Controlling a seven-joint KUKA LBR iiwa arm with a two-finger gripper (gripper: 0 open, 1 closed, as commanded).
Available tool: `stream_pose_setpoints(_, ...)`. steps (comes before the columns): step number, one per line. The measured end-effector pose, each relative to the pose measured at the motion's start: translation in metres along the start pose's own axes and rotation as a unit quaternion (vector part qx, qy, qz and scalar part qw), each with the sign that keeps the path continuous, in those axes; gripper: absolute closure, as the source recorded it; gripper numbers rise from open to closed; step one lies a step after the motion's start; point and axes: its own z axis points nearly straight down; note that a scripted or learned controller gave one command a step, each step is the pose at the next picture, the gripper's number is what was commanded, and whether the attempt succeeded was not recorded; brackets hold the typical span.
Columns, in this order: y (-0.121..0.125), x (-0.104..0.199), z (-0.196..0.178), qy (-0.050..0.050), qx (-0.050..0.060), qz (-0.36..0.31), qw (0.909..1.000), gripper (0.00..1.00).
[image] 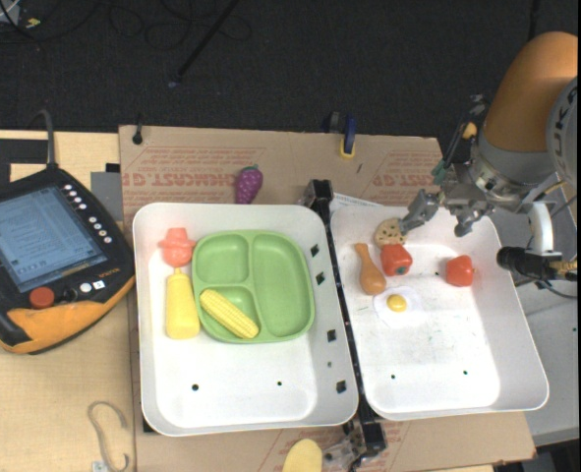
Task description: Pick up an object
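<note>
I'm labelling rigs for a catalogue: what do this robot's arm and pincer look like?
The arm is a rounded orange segment over a grey metallic wrist. The pincer is grey metal with two slim fingers. A thin cable runs by the wrist.

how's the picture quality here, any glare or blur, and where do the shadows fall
Camera view: even overhead light, the white bins bright but not blown out; soft short shadows beside the green tray and fried egg; the gripper and orange arm band look slightly soft; the backdrop is very dark, detail lost; the tablet screen shows mild sheen.
</note>
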Motion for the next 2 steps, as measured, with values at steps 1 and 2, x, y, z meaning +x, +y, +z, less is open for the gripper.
stream_pose_setpoints(1,0.002,0.000,-0.009,-0.001,-0.007,-0.001,1.0000,0.00)
stream_pose_setpoints(2,0.012,-0.003,0.047,-0.001,-0.005,-0.002,1.0000,0.00)
